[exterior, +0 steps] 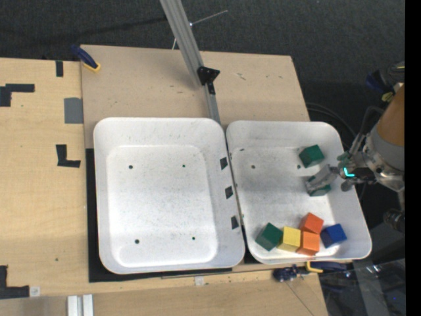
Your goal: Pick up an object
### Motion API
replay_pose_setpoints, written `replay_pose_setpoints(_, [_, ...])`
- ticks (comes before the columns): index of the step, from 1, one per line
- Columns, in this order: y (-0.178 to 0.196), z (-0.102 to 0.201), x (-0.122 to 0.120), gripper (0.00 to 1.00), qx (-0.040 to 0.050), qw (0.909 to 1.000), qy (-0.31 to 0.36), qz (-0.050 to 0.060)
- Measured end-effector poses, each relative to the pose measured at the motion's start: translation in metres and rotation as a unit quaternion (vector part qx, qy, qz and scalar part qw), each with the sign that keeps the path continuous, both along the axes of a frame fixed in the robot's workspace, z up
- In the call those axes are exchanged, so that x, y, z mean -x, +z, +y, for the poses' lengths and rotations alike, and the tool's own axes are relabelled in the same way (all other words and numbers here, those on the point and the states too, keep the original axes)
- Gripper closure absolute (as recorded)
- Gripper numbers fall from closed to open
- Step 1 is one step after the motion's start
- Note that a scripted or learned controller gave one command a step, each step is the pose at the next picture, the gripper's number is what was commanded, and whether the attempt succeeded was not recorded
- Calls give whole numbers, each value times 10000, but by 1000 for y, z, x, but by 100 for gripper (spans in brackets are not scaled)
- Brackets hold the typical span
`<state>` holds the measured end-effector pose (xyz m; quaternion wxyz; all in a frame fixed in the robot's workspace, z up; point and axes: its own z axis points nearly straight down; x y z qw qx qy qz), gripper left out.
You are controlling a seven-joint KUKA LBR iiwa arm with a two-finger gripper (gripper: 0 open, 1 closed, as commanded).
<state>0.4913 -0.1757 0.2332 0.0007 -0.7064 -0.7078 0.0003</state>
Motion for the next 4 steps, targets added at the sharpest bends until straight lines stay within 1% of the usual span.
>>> replay_pose_setpoints(1, [-57,-8,6,0,-5,10000,-15,31])
replay_pose_setpoints(2, [-103,-1,4,0,-5,10000,-3,27])
replay_pose_setpoints(3, [-143,0,5,0,2,10000,-6,9])
replay_pose_setpoints(4, [-132,0,5,100,-9,10000,-2,13])
